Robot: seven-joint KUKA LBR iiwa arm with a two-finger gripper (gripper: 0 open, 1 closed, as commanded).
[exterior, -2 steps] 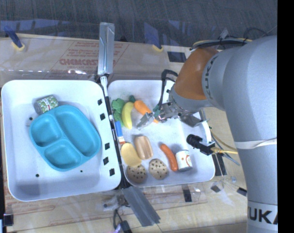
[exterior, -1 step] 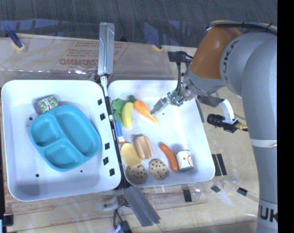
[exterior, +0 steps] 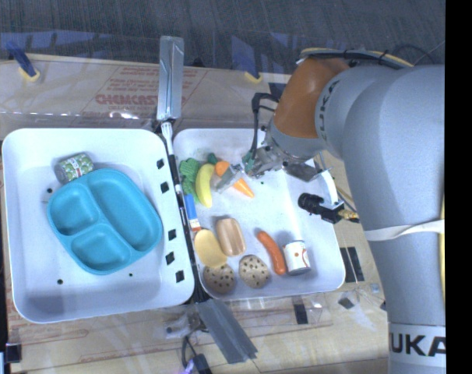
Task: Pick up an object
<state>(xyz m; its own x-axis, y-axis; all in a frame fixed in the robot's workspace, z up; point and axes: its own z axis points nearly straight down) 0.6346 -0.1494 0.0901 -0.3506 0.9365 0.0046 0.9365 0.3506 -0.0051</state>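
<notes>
Carrot: right bin, long axis diagonal, tip pointing lower right. Gripper just above its upper-left end; grip state cannot be told. Banana nearby, lengthwise near-vertical.

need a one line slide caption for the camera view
KUKA arm's hand low over toy food by the carrot and banana in the right bin; blue divided tray in the left bin.

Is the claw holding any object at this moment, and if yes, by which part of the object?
It cannot be told. The claw is low in the right bin, beside the carrot and the banana, but its tips are too small and blurred.
</notes>
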